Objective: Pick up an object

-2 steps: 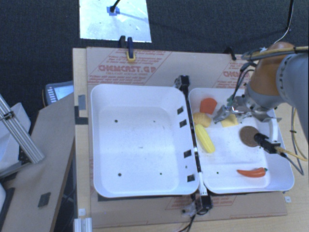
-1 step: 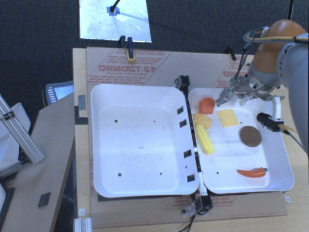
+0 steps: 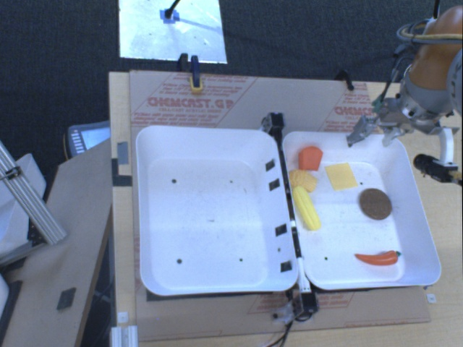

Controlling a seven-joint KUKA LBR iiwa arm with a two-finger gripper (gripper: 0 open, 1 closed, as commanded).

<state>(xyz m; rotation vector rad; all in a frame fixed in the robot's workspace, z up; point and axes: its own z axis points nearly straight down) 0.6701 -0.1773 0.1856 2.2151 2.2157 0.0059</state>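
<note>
The pincer (image 3: 375,134) is seen spread open, empty, above the right bin's (image 3: 418,215) far rim. An orange block (image 3: 310,157), yellow square (image 3: 341,176), corn cob (image 3: 306,207), brown disc (image 3: 375,204) and red chilli (image 3: 377,258) are gathered inside. Dark carpet (image 3: 58,42) is laid beyond the counter (image 3: 123,107).
</note>
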